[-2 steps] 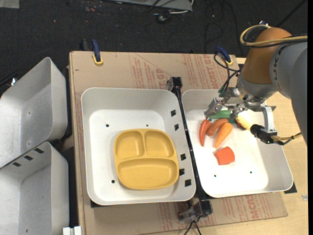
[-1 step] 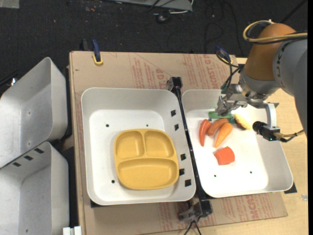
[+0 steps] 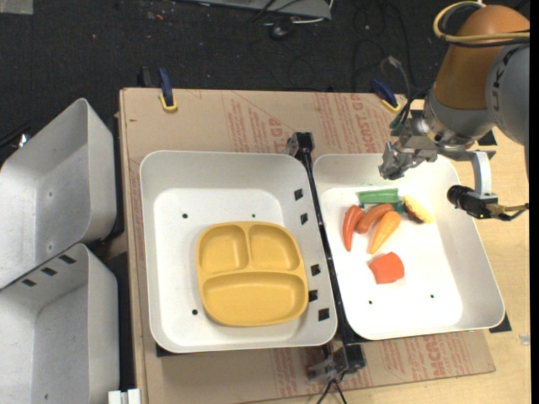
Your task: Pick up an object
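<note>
The right bin (image 3: 472,310) holds a cluster of small toy foods: a green block (image 3: 378,196), orange carrot-like pieces (image 3: 370,223), a yellow piece with a dark end (image 3: 418,209) and an orange-red chunk (image 3: 387,268). My gripper (image 3: 394,168) hangs over the bin's far rim, just above and beyond the green block. It is seen from behind and nothing shows between its fingers. The arm's orange band (image 3: 488,25) is at the upper right.
The left bin (image 3: 160,225) holds a yellow divided tray (image 3: 251,273). Two more white bins (image 3: 50,225) stand off the bench at the left. A black divider (image 3: 316,217) runs between the two bins. Blue and yellow clamps (image 3: 167,91) sit at the bench's far edge.
</note>
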### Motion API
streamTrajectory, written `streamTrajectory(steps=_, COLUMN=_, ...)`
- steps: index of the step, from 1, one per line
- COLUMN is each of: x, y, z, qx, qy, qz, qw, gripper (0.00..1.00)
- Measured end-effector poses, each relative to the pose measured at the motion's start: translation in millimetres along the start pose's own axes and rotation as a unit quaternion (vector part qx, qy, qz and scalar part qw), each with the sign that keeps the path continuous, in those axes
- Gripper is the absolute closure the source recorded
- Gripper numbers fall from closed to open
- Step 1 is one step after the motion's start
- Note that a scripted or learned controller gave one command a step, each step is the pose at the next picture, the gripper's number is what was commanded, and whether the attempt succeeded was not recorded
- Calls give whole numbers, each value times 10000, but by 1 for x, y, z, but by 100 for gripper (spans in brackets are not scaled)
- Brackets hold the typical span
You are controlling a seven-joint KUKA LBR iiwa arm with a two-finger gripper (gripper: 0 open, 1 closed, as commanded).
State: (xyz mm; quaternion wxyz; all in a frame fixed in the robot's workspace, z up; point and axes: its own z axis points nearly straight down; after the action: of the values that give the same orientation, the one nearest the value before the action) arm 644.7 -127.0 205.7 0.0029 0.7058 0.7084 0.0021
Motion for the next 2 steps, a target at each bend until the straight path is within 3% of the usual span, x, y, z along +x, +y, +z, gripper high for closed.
streamTrajectory(steps=2, x=3, y=0, z=-67, qx=16, qy=1, qz=7, qw=10000, gripper=100)
